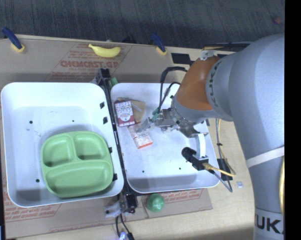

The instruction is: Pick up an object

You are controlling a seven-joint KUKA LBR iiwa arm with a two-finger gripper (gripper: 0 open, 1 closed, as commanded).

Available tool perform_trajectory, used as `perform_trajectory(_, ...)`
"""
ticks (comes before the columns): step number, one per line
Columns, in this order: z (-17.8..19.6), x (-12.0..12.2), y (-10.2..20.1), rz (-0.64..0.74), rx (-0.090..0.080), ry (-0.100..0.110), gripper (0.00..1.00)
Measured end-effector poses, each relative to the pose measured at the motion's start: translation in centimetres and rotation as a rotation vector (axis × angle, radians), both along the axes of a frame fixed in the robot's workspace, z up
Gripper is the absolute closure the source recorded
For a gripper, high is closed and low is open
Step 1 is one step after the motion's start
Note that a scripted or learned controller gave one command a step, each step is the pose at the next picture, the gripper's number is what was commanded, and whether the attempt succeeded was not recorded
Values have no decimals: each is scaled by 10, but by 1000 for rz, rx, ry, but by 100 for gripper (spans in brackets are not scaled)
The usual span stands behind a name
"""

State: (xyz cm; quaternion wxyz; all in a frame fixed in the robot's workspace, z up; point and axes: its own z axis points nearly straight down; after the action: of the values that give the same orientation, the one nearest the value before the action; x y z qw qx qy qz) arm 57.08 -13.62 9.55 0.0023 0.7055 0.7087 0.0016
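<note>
My gripper (pixel 146 125) reaches in from the right, low over the middle of the right bin (pixel 165 176). Its tips sit over a small orange and white packet (pixel 143 140) lying on the bin floor. A red and white carton (pixel 123 112) lies just beyond it at the bin's upper left, next to a tan piece (pixel 138 106). Nothing is seen lifted between the fingers.
The left bin (pixel 20 109) holds a green divided tray (pixel 77 162). A yellow banana (pixel 104 49) lies on the cardboard behind the bins, and a green ball (pixel 155 202) sits in front of them. Blue clamps (pixel 13 39) grip the far edge.
</note>
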Motion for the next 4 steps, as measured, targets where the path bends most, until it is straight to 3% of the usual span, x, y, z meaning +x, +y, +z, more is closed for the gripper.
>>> perform_trajectory(1, 97, 12, 105, 4, 3, 5, 0)
perform_trajectory(2, 221, 3, 56, 1, -1, 2, 0)
perform_trajectory(3, 186, -57, 47, 1, 1, 9, 0)
perform_trajectory(4, 186, -57, 47, 1, 1, 8, 0)
